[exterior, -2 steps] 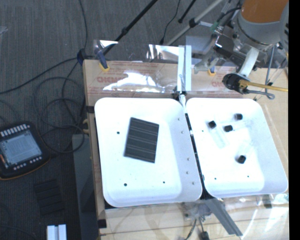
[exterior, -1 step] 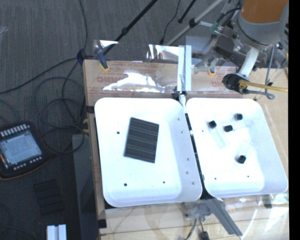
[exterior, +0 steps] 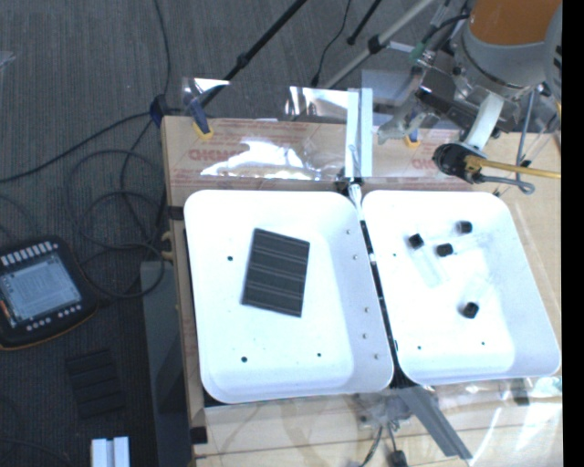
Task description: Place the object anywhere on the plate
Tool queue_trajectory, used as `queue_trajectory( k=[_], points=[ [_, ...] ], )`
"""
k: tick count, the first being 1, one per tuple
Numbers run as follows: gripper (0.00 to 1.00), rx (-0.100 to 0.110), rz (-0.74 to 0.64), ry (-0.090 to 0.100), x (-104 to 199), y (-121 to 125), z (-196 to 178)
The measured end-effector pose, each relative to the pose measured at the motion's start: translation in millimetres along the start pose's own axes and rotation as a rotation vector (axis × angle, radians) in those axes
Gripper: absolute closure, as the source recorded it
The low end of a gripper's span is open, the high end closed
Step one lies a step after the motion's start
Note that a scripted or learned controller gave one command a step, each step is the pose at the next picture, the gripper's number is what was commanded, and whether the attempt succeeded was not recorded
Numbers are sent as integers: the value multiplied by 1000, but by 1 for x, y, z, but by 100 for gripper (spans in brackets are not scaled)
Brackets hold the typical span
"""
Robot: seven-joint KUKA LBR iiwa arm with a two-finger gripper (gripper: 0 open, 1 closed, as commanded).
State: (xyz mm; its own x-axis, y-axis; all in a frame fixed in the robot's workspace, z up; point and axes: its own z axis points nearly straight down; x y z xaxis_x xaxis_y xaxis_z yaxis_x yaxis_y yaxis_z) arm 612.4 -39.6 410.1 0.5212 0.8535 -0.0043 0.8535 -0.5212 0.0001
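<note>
A dark ribbed rectangular plate (exterior: 276, 272) lies flat in the middle of the left bin (exterior: 210, 228). Several small black pieces sit in the right bin (exterior: 520, 337): one (exterior: 416, 241) at the upper left, one (exterior: 444, 249) beside it, one (exterior: 464, 227) further back, and one (exterior: 469, 309) nearer the front. My gripper (exterior: 436, 77) hangs high beyond the back edge of the right bin, below the orange band (exterior: 516, 18), well clear of every piece and of the plate. Nothing shows between it and the bins.
A faint clear shape (exterior: 429, 269) lies among the pieces in the right bin. Crumpled foil (exterior: 274, 155) and a clamp (exterior: 199, 126) lie along the back of the bench. A pendant (exterior: 36, 290) rests on the floor at left.
</note>
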Motion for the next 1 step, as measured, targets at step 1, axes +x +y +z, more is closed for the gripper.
queue_trajectory(
  k=[1],
  points=[
    [0, 4, 192, 0, 51, -18, 62]
  ],
)
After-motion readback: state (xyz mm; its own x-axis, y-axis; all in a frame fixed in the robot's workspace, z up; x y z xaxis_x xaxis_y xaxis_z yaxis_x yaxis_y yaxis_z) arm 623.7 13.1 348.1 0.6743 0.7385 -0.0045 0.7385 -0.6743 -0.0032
